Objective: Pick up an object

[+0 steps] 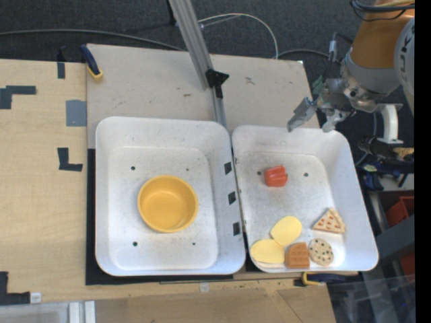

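Hand spread above right bin's far rim — red block inside

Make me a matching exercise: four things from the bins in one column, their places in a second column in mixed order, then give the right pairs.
Things:
1. yellow bowl
2. red block
3. pizza slice toy
4. hand

Places:
A. above the right bin's far rim
B. left bin
C. right bin, by its right wall
D. right bin, alone in its far half

Pairs: 1-B, 2-D, 3-C, 4-A
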You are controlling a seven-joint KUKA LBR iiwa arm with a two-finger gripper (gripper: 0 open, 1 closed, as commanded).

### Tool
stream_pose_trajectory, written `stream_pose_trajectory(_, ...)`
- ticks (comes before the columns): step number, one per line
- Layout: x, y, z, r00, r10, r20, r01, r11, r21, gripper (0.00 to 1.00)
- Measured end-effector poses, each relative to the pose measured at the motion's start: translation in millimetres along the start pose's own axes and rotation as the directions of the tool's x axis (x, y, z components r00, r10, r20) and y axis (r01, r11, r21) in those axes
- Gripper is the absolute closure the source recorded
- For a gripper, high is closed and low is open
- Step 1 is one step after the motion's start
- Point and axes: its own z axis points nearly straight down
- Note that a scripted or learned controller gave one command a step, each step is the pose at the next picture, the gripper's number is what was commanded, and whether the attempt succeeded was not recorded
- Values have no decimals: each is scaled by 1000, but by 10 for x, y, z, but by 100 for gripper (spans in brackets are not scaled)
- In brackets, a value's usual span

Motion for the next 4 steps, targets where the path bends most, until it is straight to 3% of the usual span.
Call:
stream_pose_trajectory(1,0,0,0,1000,0,0,0,1000,0,0)
stream_pose_trajectory(4,151,-81,1672,1000,1,0,-1,1000,7,0)
